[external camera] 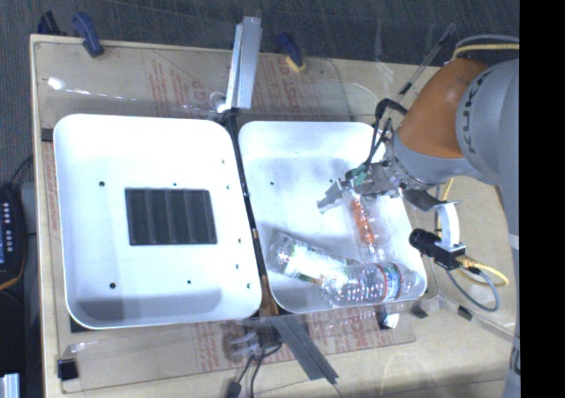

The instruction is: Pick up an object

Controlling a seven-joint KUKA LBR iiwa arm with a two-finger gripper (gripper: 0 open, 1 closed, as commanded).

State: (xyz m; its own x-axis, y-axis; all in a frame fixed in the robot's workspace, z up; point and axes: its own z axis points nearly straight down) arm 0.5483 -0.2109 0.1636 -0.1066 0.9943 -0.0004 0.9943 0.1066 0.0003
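Observation:
My gripper (pixel 342 191) hangs over the middle of the right bin (pixel 291 145), reaching in from the right. Just to its lower right lies a slim clear thing with orange inside (pixel 364 221), close under the wrist; whether it touches the gripper I cannot tell. A clear plastic bottle (pixel 300 260) lies tilted along the bin's near side. A second clear bottle with a dark patterned label (pixel 375 282) lies beside it in the near right corner.
The left bin (pixel 88 149) has a dark ribbed rectangle (pixel 170 216) in its floor. A grey upright post (pixel 242 61) stands at the far end of the divide between the bins. Blue clamps (pixel 86 33) grip the bench's far edge.

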